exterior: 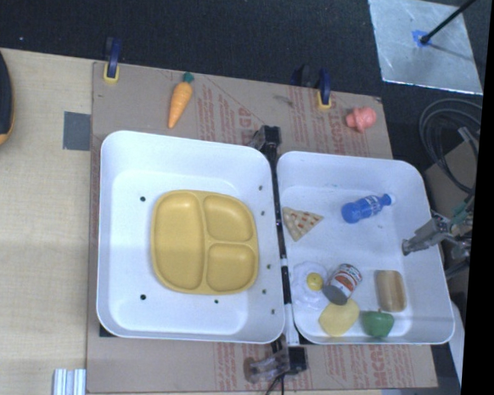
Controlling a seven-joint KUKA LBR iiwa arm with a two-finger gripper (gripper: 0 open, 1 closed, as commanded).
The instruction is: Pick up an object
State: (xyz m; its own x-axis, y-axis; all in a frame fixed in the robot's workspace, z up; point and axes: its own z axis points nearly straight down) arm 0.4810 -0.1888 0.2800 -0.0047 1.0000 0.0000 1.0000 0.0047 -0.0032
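1 yellow tray, 1 blue bottle, 1 can

The gripper is cut off at the right edge; its fingers blur against the right bin's rim.

Tray in left bin, bottle in right bin

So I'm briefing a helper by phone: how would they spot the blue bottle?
Look in the right white bin, the one without the yellow tray. In its upper middle the blue bottle lies on its side, apart from the cluster along the bottom edge. It is the bin's only blue thing.
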